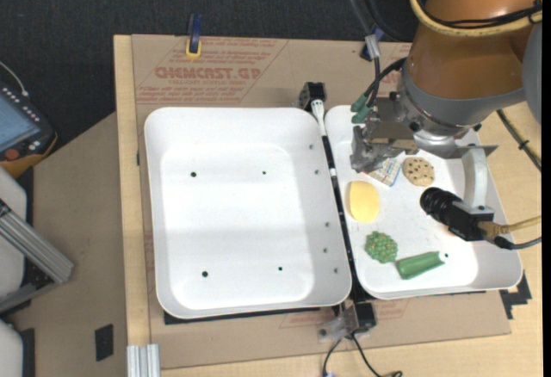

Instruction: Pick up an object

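Cardboard bench [215, 65] lies under the right bin [482, 274], where my gripper [372, 153] hangs low at its eleven o'clock corner, jaws wide or narrow I cannot tell; I judge this the reach, next needing a drop onto the yellow fruit [363, 201] at my six o'clock.

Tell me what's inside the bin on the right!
In the right bin lie a yellow lump, a bumpy green ball, a green tube and a cookie. The arm covers the bin's far part, so anything under it is hidden.
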Tool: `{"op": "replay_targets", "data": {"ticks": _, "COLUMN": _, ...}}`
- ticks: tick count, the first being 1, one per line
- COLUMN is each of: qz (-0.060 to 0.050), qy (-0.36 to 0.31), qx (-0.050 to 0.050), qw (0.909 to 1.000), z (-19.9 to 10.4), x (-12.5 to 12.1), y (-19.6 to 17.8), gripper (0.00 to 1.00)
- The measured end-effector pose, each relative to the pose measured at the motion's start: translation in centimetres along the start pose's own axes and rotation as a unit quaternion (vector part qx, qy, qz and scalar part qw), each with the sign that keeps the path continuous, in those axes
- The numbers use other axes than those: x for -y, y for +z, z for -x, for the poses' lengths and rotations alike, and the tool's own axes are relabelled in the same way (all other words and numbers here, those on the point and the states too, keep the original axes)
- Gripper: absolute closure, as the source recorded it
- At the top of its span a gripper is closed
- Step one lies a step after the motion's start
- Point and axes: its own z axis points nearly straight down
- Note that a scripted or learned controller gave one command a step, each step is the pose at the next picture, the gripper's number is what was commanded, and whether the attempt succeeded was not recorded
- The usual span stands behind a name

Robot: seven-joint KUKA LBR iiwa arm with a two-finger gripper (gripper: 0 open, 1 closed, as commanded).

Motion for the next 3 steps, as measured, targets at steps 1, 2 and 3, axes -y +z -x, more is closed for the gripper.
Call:
{"op": "replay_targets", "data": {"ticks": 1, "qz": 0.005, "qy": -0.004, "qx": -0.001, "qw": 1.0, "z": -5.3, "x": -1.1, "y": -5.0, "gripper": 1.0}}
{"op": "replay_targets", "data": {"ticks": 2, "qz": 0.0, "qy": -0.003, "qx": 0.0, "qw": 1.0, "z": -7.5, "x": 2.0, "y": -4.1, "gripper": 1.0}}
{"op": "replay_targets", "data": {"ticks": 3, "qz": -0.001, "qy": 0.001, "qx": 0.0, "qw": 1.0, "z": -3.1, "x": 2.4, "y": -0.1, "gripper": 1.0}}
